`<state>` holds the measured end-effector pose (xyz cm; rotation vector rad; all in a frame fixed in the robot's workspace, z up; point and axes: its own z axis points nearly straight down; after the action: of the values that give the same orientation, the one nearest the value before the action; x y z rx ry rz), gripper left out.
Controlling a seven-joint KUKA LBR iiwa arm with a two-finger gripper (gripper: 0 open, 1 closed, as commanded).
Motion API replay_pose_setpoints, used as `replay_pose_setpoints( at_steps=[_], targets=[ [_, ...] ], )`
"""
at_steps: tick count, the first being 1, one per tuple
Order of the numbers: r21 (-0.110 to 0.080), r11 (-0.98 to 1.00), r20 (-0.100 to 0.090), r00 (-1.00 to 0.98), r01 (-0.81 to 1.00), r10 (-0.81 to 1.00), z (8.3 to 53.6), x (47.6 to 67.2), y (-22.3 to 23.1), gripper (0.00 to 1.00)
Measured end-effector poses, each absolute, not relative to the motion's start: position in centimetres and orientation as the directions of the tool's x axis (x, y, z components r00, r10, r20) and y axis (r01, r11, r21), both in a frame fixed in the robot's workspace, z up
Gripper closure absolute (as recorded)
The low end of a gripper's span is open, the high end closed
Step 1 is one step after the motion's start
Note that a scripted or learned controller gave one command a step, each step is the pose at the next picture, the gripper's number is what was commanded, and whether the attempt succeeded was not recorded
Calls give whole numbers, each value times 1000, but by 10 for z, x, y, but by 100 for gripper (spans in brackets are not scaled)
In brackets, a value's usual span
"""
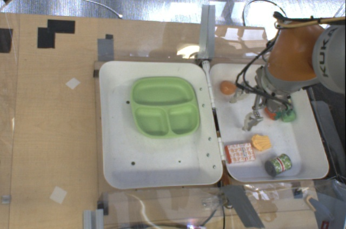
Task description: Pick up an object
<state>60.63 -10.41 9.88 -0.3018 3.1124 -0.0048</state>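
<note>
In the right bin [319,157] lie an orange ball [227,87], a yellow toy [261,142], a red-and-white box [240,153] and a green can [278,164]. A green and red item [285,113] is partly hidden under the wrist. My gripper [253,118] hangs over the bin's middle, between the orange ball and the yellow toy, touching neither. Its fingers stand open with only white bin floor between them.
The left bin [116,163] bears a green divided plate [164,106]. A metal post [207,33] rises at the back of the divider between the bins. The arm's orange band [292,54] covers the right bin's back right corner.
</note>
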Motion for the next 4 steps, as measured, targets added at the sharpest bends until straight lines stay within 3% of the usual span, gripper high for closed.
replay_pose_setpoints(
  at_steps=[1, 2, 3, 4],
  targets=[
    [-7, 980, -22, -980, -199, -199, 111, 609, -102, 100],
    [4, 999, -17, -998, 54, 54, 234, 666, -3, 100],
    [5, 963, -7, -963, 269, 270, 215, 652, 57, 100],
    [3, 999, -6, -999, -33, -32, 186, 611, 108, 100]
  ],
)
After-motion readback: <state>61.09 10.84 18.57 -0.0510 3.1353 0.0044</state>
